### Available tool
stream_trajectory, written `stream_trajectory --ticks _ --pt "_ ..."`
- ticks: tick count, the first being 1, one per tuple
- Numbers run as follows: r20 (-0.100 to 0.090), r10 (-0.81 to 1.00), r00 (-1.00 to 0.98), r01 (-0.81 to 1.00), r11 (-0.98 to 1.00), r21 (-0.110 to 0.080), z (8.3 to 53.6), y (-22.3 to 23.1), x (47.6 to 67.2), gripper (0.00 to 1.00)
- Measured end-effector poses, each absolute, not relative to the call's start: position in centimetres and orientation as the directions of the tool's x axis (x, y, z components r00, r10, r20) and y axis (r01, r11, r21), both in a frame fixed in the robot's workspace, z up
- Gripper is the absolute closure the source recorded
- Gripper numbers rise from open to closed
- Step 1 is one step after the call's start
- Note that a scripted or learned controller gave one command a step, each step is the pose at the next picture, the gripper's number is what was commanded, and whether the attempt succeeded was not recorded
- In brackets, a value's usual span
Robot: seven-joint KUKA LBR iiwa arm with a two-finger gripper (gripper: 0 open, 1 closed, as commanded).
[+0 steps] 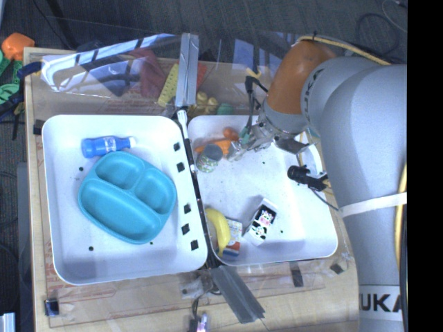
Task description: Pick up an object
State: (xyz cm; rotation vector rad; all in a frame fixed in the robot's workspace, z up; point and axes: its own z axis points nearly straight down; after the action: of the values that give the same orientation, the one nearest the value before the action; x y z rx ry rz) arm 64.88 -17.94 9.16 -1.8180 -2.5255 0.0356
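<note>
My arm [360, 137] comes in from the right side of the view, its thick grey link filling much of that edge and running down toward the lower right corner. Above the wrist I see the orange band [291, 75], turned toward the upper middle of the picture. From there the wrist bends down and to the left, ending in the gripper [243, 144], which sits low and points left. I see dark cabling looped beside the wrist. The gripper's metal parts are too small and cluttered to read clearly.
</note>
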Motion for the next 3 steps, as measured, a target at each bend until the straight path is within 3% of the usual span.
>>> stream_trajectory --ticks 1,2,3 --pt "0.001 0.955 -0.297 0.955 0.297 -0.004 15.5 -17.2 65.7 1.00" --pt "0.001 0.955 -0.297 0.955 0.297 -0.004 15.5 -17.2 65.7 0.00" --pt "0.002 0.936 -0.351 0.936 0.351 -0.004 12.5 -17.4 65.7 0.00"
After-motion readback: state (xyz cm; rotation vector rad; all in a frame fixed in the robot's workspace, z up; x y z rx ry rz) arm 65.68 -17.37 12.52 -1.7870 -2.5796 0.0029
